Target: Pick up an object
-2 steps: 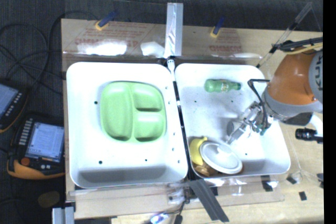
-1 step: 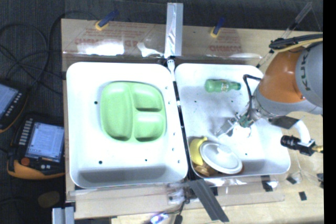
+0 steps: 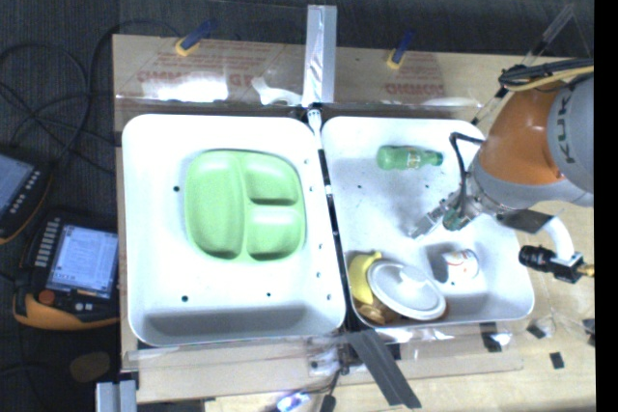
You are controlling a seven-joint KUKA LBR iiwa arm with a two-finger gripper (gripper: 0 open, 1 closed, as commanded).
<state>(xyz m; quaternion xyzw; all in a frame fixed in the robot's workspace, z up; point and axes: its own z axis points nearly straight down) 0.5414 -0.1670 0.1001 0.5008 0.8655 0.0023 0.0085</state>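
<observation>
We list 2 white bins side by side on the bench (image 3: 454, 77).

Left bin (image 3: 154, 207): 1 green divided plate (image 3: 246, 205), lying flat at the bin's centre, with 3 compartments, the long one on its 9 o'clock side.

Right bin (image 3: 367, 198): 4 items.
1. Green bottle (image 3: 409, 157), on its side toward 12 o'clock, cap end pointing to 3 o'clock, apart from everything else.
2. White bowl (image 3: 409, 290) at 6 o'clock, tilted, resting against item 3.
3. Yellow object (image 3: 361, 277) at 7 o'clock, touching the bowl's 9 o'clock edge and partly covered by it; we cannot tell what it is.
4. White cup (image 3: 458, 264) with red marks at 4 o'clock, just beside the bowl.

Arm: grey with an orange band (image 3: 517, 145), entering from 3 o'clock. Its gripper (image 3: 435, 219) sits low over the bin's centre, between the bottle and the cup, fingers (image 3: 421, 228) pointing toward 8 o'clock. Whether they are spread or pressed together we cannot tell; we see nothing between them.
</observation>
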